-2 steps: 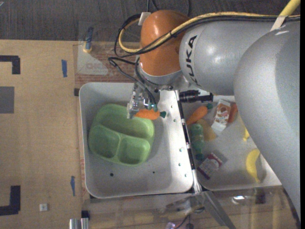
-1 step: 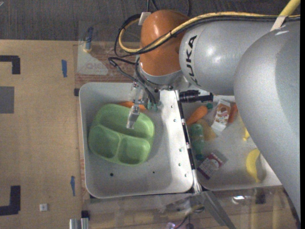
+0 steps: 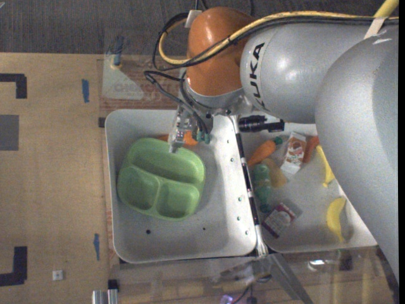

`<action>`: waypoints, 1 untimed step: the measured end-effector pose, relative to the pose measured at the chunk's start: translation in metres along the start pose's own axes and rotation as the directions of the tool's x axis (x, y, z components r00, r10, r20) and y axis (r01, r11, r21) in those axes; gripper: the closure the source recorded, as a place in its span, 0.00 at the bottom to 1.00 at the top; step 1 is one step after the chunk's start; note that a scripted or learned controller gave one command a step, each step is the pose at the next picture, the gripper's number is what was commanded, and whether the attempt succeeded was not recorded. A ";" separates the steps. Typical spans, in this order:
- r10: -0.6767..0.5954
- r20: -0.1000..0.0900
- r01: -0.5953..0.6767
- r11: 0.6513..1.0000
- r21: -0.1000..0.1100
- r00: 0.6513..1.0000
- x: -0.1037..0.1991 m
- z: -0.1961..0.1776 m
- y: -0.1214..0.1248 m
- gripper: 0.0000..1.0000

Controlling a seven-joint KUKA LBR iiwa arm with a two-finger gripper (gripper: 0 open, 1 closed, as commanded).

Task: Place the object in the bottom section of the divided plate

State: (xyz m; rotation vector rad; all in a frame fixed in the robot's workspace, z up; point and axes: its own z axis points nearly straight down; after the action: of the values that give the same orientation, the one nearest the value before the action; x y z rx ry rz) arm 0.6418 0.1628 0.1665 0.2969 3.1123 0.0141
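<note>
A grey robot arm with an orange band reaches in from the right of the frame over two shallow white bins. In the left bin [image 3: 126, 233], at centre left, sits a green divided plate [image 3: 162, 178] with one long section along its upper edge and two smaller sections below.

The gripper [image 3: 181, 133] hangs at the plate's upper right rim. A small orange object [image 3: 188, 139] shows just beside the fingertips, half hidden; it may be pinched between them, but the view is too coarse to say, and whether the fingers stand wide or narrow cannot be told.

The right bin [image 3: 304, 236] holds loose toy food: a carrot [image 3: 264, 151], a small carton [image 3: 293, 153], two bananas [image 3: 336, 215] and a dark packet [image 3: 279, 220].

To do this step well, the arm should first have a sure grip on the orange piece, then carry it down the frame past the long upper section, stopping squarely above a lower compartment. Releasing low and centred would keep it from bouncing over the divider ridge or the rim.
</note>
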 end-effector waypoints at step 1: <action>0.033 -0.010 -0.033 0.999 0.007 0.999 0.051 -0.027 0.049 1.00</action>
State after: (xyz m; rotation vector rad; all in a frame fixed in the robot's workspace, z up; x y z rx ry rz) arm 0.6007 0.2207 0.1936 0.3493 3.1183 0.0049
